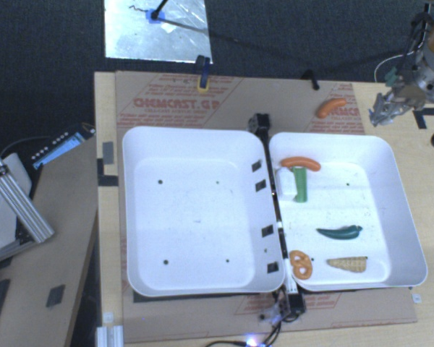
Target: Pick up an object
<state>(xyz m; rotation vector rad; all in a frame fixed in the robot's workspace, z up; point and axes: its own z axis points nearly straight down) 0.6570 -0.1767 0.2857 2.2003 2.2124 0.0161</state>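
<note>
A: Beyond the right bin's point(401, 194) far right corner, my gripper point(385, 111) hangs over bare bench; jaw state I cannot tell.

B: And the targets?

A: Inside that bin: orange sausage point(301, 164) touching green stick point(301, 183), teal pepper point(340, 231), pretzel point(300, 264), cone point(347, 264). A second sausage point(331, 108) lies outside.

Robot arm point(428, 63) at upper right of frame: the wrist section is pale grey metal w/ a rounded, boxy housing. A strip of orange-tan shows at the very top right, above the grey part. Thin dark cables loop beside the wrist, one forming a curved arc on its left side. The gripper point(383, 112) end is silvery-grey, w/ small light-coloured parts at the tip and dark shadowed joints. Detail is blurred; no markings or screws legible at this res.
</note>
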